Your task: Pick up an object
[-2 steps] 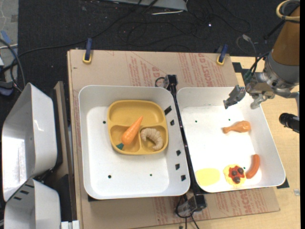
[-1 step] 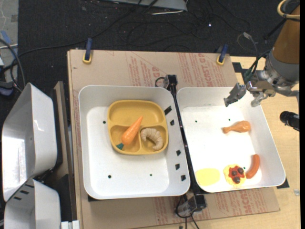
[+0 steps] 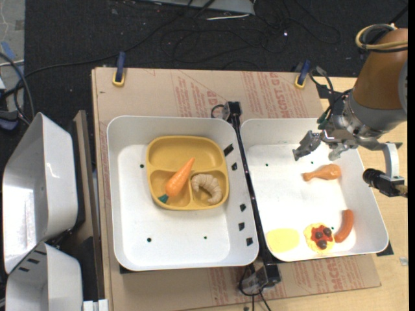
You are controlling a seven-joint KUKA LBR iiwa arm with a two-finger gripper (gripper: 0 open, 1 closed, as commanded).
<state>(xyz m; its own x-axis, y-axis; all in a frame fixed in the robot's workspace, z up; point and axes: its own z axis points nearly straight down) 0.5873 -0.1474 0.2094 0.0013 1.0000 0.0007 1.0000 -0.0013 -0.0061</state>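
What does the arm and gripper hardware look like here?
Grey arm with a broad orange band above the wrist and a cable loop on top. Dark grey two-finger gripper with metallic fittings; a black bracket sits to its side.

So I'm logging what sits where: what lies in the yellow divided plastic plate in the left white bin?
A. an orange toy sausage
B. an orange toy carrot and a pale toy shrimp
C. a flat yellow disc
B: the orange toy carrot and pale toy shrimp lie in the yellow divided plastic plate's compartments.
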